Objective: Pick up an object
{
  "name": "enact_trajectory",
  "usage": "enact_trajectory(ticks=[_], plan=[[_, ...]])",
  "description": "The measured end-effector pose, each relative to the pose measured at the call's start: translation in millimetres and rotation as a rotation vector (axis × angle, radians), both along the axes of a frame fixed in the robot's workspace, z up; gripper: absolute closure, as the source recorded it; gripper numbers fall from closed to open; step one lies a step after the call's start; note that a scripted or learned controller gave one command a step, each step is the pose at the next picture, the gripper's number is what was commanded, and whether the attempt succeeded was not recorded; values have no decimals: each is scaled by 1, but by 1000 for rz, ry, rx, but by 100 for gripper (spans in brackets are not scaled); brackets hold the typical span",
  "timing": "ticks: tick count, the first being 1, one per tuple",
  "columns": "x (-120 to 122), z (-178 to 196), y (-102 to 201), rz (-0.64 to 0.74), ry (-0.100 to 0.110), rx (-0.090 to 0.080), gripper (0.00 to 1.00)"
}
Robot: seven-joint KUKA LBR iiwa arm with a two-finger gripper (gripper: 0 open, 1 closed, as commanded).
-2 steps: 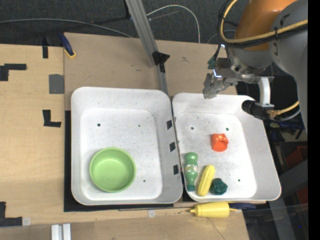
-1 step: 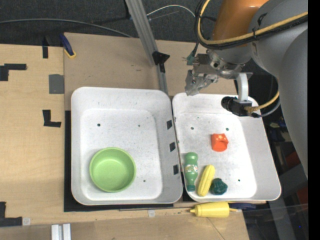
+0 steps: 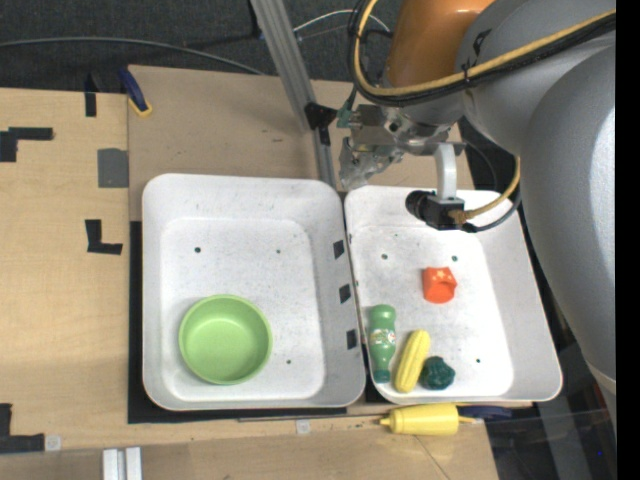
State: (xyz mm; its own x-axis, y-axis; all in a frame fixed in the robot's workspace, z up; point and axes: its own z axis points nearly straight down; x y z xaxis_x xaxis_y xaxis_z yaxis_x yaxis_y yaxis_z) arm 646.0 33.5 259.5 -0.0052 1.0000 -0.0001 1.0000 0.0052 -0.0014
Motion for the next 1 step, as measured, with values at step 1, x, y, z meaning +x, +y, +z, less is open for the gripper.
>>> enact_trajectory(ticks=[1], plan=[[2,-21,45,0,3,0,100]])
